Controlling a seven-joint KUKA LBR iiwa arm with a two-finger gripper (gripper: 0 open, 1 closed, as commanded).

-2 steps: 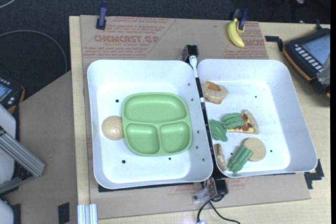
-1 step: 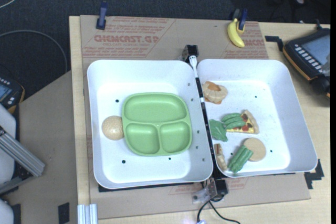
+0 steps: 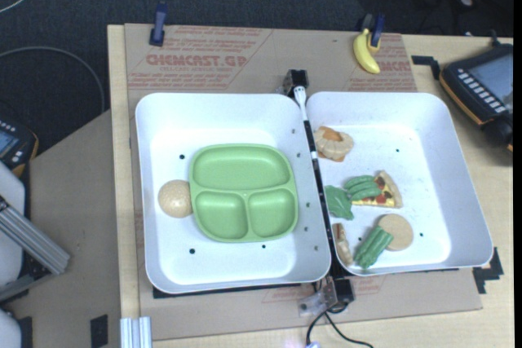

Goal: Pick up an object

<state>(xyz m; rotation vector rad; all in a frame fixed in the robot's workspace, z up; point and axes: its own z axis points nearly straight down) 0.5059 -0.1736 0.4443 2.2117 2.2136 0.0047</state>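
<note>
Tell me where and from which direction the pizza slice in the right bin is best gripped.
Probably across the pizza slice at its wider crust end, which points toward the bin's open floor on the right. It lies flat, so a straight-down approach suits it, closing on the two straight sides. Its narrow end touches the green leafy piece, so stay clear of that end.

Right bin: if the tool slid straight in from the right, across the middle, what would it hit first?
Probably the pizza slice, then the green leaf beside it, though depth is unclear.
</note>
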